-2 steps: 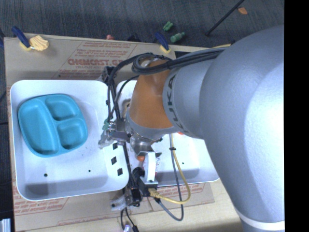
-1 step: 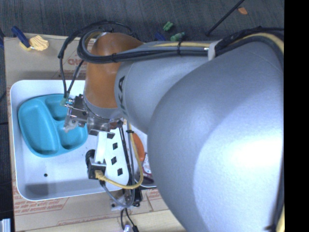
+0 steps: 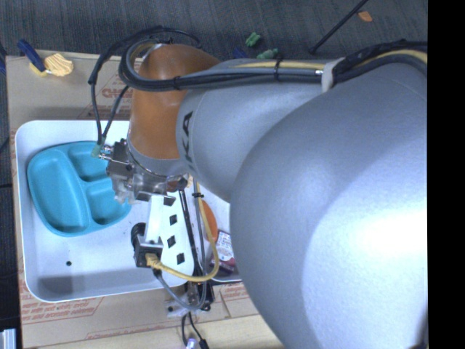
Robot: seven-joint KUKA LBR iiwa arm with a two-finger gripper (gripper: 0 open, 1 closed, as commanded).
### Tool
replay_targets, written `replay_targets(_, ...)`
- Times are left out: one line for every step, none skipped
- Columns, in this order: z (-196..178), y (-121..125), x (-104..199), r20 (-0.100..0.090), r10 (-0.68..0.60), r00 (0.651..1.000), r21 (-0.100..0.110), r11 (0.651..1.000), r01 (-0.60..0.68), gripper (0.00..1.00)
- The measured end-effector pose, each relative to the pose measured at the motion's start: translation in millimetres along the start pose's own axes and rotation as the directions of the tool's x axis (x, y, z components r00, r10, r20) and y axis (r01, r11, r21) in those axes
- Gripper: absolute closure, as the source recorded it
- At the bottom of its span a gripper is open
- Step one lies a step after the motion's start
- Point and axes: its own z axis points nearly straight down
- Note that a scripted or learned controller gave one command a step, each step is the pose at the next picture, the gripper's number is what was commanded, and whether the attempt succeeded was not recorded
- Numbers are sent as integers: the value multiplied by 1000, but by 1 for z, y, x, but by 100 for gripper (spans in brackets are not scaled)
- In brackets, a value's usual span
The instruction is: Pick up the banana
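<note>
Camera view: arm [image 3: 327, 195] overlapping blue tray [image 3: 65, 187].

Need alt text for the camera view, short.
A large grey robot arm with an orange band fills most of the frame, reaching from the right over a white bin. A blue divided tray lies in the bin's left part, and the arm's wrist hardware and cables hang over the bin's middle.
</note>
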Motion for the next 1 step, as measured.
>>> replay_targets(15,-42,32,-2,400,916,-2,916,-400,100)
